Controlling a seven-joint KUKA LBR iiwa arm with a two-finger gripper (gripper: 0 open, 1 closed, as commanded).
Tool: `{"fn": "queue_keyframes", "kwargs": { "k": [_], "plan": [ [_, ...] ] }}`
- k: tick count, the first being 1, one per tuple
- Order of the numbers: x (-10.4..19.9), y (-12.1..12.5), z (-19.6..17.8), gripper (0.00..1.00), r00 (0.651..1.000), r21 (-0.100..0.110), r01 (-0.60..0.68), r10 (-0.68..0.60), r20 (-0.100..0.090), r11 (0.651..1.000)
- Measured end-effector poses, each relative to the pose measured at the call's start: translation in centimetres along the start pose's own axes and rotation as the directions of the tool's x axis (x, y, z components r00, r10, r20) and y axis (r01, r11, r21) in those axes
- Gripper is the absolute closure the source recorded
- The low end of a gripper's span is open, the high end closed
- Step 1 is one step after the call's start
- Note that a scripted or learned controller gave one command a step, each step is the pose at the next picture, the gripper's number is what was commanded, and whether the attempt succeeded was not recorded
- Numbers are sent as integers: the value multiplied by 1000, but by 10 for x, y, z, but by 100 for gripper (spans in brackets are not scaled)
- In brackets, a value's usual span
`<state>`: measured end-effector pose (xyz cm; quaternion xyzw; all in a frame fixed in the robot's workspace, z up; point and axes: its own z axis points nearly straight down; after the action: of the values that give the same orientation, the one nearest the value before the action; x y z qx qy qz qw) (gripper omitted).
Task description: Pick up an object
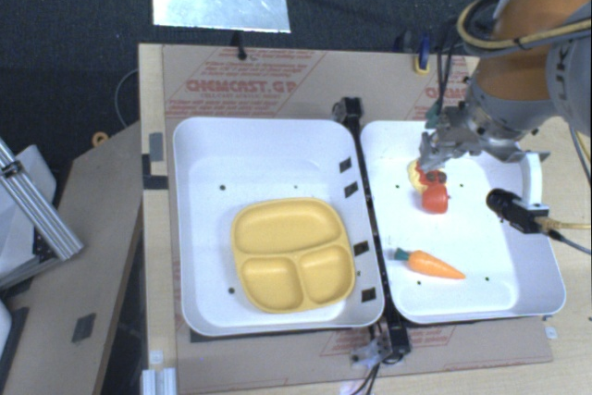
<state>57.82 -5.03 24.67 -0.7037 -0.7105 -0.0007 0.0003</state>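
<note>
Carrot (435,265) lies flat, long axis left-right, tip right.

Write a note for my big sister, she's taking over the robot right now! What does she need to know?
Hand: down in the right bin, right over a red toy with something yellow next to it. I cannot tell whether it is open or shut.
Things: the toy carrot lies nearer the front of the same bin. The yellow divided tray sits in the left bin.
Done: nothing is visibly lifted yet.
Left: grip one thing, probably the red toy, and raise it from the bin.
</note>
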Motion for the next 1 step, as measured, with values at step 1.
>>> {"fn": "queue_keyframes", "kwargs": {
  "k": [1],
  "plan": [
    [56, 17, 13, 100, 1000, -1, 1, -1, 0, 1000]
  ]
}}
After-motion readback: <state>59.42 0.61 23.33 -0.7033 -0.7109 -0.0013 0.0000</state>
